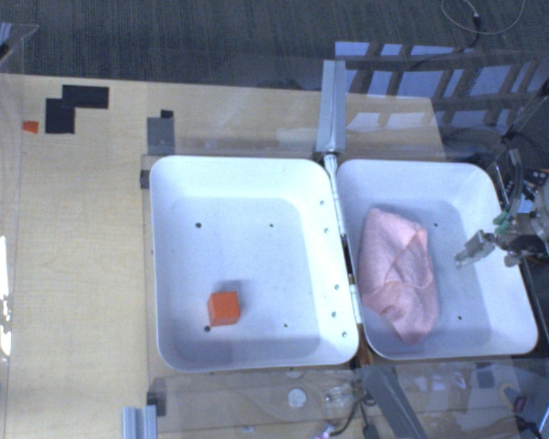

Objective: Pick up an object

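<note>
Pincer point(480, 247) hovers over the right white bin point(494, 341), fingers indistinct. Crumpled pink cloth point(399, 273) lies left of it; a small orange block point(224, 308) sits in the left bin point(169, 245).

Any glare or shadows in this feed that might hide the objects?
Camera view: bright glare streaks on the clear panel at the left edge, away from the bins; the orange block and pink cloth are evenly lit with soft shadows; the gripper looks slightly blurred.

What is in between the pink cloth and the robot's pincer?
Nothing but bare white bin floor. In the camera view, the pink cloth lies in the right bin, and the pincer sits to its right with a clear stretch between them.
</note>
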You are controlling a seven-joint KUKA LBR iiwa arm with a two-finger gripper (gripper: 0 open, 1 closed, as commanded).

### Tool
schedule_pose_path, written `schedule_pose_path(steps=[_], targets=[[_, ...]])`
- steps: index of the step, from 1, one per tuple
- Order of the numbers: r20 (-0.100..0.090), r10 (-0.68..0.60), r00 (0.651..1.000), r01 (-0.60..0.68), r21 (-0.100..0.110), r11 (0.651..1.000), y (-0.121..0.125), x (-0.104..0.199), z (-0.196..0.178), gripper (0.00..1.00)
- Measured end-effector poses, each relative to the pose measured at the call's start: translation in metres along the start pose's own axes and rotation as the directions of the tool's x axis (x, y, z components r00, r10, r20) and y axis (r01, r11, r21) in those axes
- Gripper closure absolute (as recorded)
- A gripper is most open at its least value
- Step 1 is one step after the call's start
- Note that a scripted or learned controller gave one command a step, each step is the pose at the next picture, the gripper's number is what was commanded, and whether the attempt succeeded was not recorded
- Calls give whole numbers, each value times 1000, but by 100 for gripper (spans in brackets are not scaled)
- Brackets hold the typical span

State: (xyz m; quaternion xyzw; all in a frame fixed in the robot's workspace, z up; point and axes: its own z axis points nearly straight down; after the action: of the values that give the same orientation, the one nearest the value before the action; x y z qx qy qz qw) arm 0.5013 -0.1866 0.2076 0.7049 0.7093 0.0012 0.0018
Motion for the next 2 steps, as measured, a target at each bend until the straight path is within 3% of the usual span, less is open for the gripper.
schedule_pose_path(steps=[1, 2], targets=[[-1, -135, 991, 135, 0, 991, 82, 67, 93, 0], [2, -192, 981, 192, -11, 981, 127, 98, 117, 0]])
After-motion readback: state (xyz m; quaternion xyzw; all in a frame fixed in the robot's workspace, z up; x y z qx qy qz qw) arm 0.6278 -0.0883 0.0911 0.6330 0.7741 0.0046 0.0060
